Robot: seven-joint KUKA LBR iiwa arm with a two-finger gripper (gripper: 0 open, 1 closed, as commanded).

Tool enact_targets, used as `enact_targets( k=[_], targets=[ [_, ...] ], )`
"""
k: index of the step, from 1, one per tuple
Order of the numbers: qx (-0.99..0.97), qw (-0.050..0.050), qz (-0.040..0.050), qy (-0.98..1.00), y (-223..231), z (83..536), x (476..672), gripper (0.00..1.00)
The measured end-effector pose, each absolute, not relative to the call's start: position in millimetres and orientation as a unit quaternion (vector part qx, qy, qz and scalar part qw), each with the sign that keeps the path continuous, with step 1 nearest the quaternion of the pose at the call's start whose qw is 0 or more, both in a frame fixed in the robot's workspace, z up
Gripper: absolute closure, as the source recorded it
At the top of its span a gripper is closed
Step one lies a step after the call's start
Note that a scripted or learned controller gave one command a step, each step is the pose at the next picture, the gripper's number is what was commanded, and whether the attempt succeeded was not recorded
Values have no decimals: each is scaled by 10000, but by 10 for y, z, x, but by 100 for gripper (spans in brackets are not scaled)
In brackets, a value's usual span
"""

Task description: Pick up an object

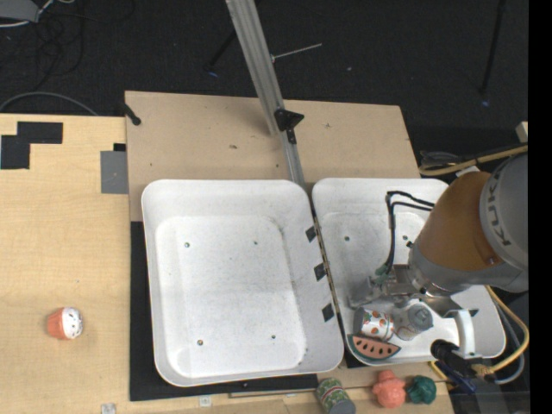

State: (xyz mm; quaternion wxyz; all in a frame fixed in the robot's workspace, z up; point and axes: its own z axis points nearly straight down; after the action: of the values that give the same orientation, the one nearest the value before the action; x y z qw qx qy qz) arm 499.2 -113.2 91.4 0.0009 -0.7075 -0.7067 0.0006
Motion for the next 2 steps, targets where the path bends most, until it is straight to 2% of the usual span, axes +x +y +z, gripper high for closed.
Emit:
enact_targets(
  k=[1,2],
  targets=[
    [-7098,15,0,-7044,-1145,1033,4991,100],
    [-7068,-5,-6,-7074,-1126,1518,5090,100]
  ],
)
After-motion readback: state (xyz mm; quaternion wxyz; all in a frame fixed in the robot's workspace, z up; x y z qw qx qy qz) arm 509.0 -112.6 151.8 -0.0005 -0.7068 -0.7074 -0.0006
